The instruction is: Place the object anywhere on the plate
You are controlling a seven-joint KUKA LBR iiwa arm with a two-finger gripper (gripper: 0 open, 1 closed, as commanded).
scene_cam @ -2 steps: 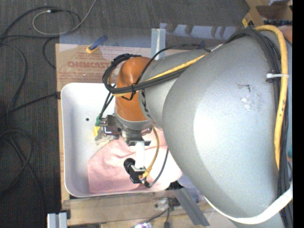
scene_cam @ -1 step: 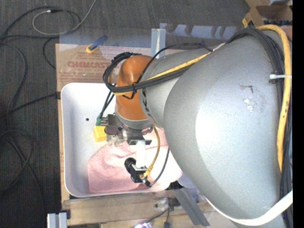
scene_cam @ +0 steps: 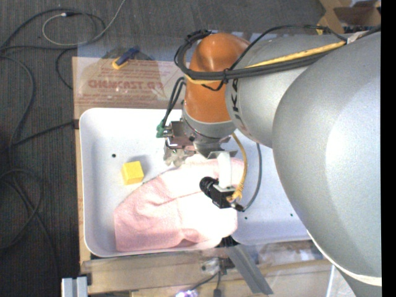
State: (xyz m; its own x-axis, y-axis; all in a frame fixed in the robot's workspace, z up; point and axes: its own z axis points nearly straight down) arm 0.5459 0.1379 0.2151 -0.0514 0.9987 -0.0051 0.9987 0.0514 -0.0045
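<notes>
Cables (scene_cam: 25, 85) lie on the floor at the far left. One small yellow block (scene_cam: 132, 172) sits in the left white bin (scene_cam: 99, 129), apart from one pink cloth (scene_cam: 167, 212) lying to its right. I see no plate. The gripper (scene_cam: 177, 155) hangs at the cloth's top edge, right of the block; I cannot tell how wide it is or if it has anything. To do well, it should go straight down over the block and pinch its flat sides. There are two bins.
</notes>
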